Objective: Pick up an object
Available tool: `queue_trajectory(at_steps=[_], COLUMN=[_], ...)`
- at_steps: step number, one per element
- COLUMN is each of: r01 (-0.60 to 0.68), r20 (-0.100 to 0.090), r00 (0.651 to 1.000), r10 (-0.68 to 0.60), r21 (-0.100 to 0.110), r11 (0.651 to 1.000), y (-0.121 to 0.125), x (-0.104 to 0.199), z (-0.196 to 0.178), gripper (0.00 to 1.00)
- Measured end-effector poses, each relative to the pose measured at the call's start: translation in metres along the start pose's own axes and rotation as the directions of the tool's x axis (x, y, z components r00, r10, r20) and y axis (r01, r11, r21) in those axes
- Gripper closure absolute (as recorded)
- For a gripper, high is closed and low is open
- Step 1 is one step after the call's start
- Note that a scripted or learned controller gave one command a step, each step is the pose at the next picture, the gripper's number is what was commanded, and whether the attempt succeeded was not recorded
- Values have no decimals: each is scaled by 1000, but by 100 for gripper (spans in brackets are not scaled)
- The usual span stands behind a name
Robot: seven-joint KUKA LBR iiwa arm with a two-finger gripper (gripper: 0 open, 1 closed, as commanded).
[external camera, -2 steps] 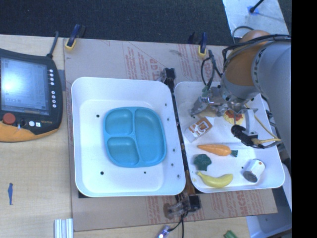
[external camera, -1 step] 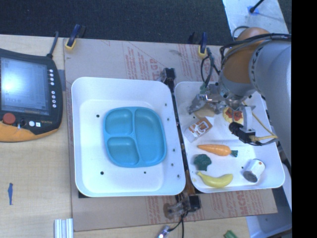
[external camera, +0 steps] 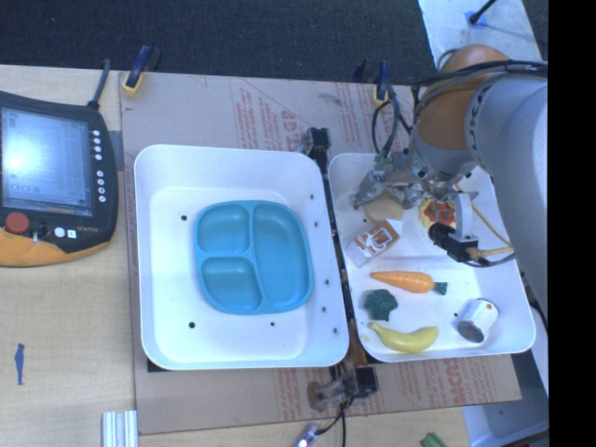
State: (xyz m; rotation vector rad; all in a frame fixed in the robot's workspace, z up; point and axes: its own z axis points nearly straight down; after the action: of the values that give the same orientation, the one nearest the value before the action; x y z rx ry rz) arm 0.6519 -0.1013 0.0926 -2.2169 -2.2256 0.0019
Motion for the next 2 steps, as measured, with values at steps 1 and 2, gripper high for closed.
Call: queue_trajectory(at_steps=[1,2], r01=[0,2], r20=[-1,0], r00=[1000,1000], r10=[0,-2], r21=[4,1], r11=[1000,1000], y=[-4,-1], x=[4,1], z=[1,0], gripper=[0,0])
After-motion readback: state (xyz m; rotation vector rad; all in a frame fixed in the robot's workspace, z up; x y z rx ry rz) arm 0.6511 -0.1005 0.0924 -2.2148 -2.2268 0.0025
